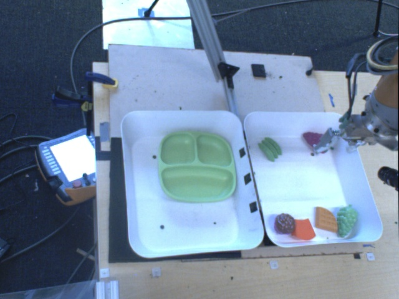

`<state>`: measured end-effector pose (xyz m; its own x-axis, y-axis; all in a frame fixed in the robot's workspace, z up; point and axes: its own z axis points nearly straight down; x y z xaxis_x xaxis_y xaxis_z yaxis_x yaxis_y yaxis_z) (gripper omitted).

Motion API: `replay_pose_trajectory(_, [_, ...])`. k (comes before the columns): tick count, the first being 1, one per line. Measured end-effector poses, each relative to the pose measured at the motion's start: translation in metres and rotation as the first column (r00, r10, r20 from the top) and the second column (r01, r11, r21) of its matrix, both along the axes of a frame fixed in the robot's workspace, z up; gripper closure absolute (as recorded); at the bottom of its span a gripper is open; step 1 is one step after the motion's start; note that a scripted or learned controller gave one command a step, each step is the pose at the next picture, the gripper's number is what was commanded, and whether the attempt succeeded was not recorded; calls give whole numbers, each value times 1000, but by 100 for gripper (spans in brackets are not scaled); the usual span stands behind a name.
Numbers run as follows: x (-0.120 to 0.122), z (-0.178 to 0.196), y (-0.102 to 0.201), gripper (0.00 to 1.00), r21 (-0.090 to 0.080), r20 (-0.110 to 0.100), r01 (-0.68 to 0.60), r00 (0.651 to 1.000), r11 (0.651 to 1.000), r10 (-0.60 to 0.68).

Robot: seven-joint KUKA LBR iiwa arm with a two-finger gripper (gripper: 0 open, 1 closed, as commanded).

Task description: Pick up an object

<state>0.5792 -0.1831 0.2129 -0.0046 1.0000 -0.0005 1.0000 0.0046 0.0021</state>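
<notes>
The gripper point(324, 143) was seen low at the upper right of the right bin point(299, 185), just beside a dark red piece point(310, 138), its finger state undeterminable, so nothing was judged lifted yet.

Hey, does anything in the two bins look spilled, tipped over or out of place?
Nothing stands out. The green divided plate lies flat in the left bin, and the toy food pieces sit loosely in the right bin, with the end effector near the dark red piece.
</notes>
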Motion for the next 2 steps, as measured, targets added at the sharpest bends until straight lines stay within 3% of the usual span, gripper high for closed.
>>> replay_pose_trajectory(2, [-11,-108,6,0,1,-4,3,1000,1000,-3])
